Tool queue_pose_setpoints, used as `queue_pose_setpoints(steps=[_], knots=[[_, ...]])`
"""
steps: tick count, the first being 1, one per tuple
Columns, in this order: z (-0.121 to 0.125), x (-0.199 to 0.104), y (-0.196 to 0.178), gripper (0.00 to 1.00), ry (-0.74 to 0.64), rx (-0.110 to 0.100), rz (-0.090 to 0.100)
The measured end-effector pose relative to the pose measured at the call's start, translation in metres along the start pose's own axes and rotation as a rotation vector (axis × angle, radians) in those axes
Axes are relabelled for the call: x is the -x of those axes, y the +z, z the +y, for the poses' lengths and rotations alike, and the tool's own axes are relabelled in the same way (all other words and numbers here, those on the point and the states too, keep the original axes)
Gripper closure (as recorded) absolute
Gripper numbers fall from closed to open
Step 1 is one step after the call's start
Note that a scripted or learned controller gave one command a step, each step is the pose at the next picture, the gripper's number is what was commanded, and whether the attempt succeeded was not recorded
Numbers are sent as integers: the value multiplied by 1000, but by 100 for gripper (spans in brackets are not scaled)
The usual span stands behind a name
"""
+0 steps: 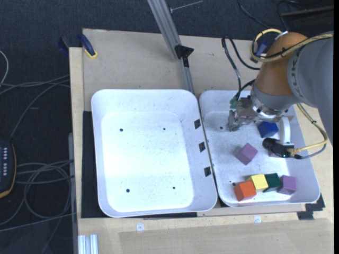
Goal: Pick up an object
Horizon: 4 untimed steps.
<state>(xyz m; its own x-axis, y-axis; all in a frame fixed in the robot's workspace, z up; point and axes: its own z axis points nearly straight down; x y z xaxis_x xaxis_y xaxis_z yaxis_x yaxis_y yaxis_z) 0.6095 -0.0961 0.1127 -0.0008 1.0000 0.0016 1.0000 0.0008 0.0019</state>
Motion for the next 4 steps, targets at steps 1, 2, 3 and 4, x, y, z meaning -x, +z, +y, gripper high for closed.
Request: queue_pose_setpoints(steps=[1,2,3,4], knots=[[2,8,-48,100,1,4,-3],[10,8,-112,100,-1,7,-3],[10,8,-102,100,-1,-3,-2],[-2,-40,-114,100,-5,-3,1]])
